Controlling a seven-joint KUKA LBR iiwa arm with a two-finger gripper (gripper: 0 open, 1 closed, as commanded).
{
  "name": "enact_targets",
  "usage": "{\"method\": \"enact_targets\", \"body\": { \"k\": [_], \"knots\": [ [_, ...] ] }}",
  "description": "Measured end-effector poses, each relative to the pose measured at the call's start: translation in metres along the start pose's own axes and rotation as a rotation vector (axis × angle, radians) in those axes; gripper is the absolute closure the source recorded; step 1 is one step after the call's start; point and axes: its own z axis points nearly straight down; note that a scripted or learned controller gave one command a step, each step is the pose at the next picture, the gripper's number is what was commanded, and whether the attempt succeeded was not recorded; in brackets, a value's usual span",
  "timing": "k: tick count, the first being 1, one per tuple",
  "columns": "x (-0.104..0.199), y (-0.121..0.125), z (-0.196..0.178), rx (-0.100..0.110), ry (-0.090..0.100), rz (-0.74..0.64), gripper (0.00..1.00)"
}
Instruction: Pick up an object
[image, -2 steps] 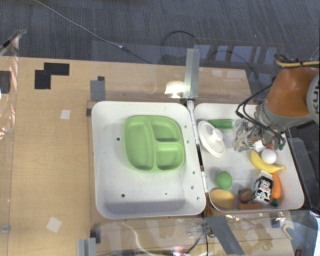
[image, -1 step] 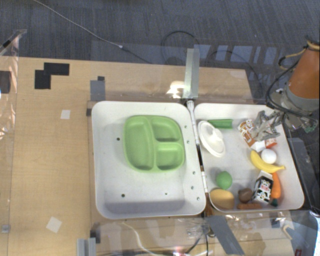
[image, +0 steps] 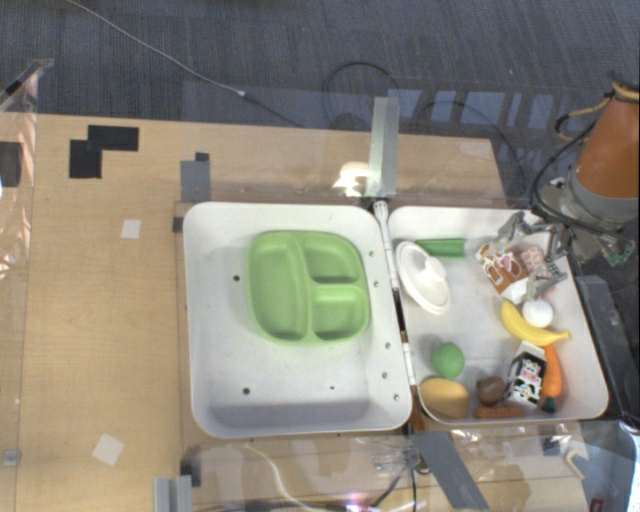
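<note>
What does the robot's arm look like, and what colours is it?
The arm has a big orange band sitting on a grey ring. Black cables loop around it. Below is the gripper, made of shiny silver metal with thin fingers.

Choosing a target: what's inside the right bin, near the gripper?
Right bin: snack packet and egg by the gripper, then banana. The gripper hides what lies beneath it.

The arm (image: 612, 150) was cut off by the right edge. Its tool (image: 540, 262) blurred into the clutter, fingers indistinct. The carton's (image: 527, 377) print was too small to read.
</note>
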Motion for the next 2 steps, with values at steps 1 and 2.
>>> {"method": "enact_targets", "body": {
  "k": [1,2],
  "knots": [
    [-0.017,0.062,0.060,0.000,-0.001,0.105,0.00],
    [0.007,0.060,0.060,0.000,0.000,0.042,0.00]
  ]
}}
